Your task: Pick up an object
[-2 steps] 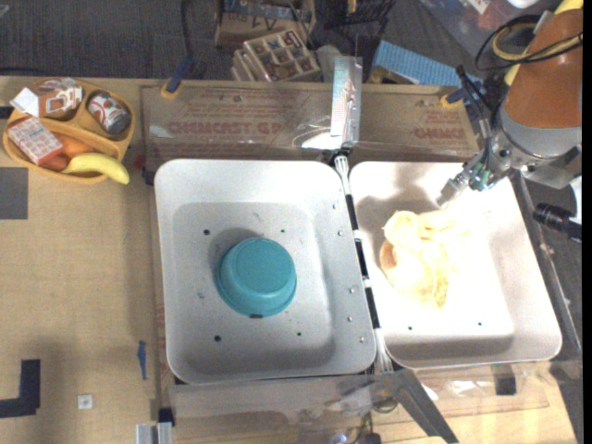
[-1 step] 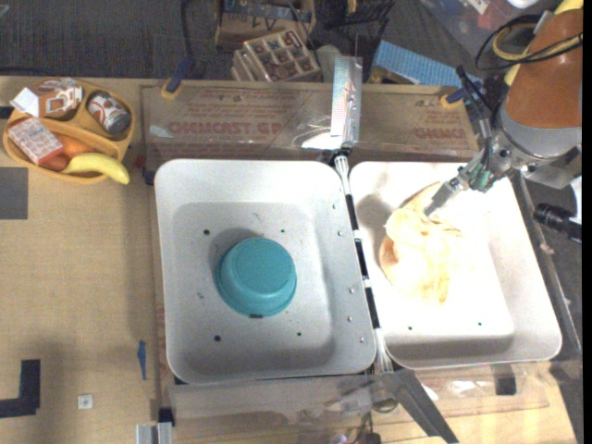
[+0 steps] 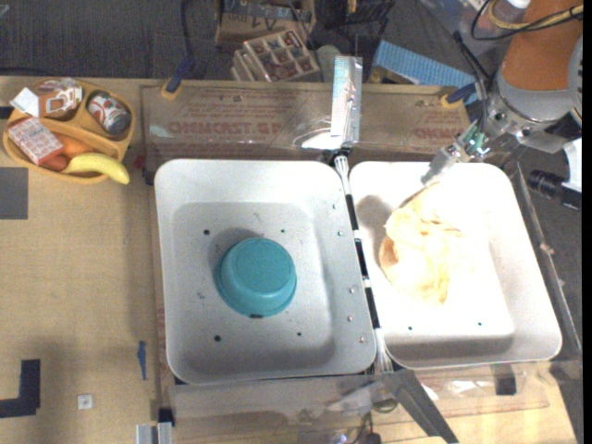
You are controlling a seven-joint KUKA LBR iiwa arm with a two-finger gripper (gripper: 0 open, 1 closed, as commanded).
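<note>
A pale yellow crumpled cloth (image 3: 418, 251) lies in the right bin (image 3: 527, 331). One corner of it is drawn up to a point at the bin's back. My gripper (image 3: 437, 176) is over that back edge, reaching in from the upper right, with its fingers shut on the raised corner. The rest of the cloth sags down onto the bin floor. A teal bowl (image 3: 257, 276) sits upside down in the middle of the left bin (image 3: 185, 202), far from the gripper.
A yellow tray (image 3: 18, 141) with a banana (image 3: 98, 166) and small packets sits on the bench at the far left. A divider post (image 3: 346, 100) stands behind the seam between the bins. Cables and boxes lie beyond the bench.
</note>
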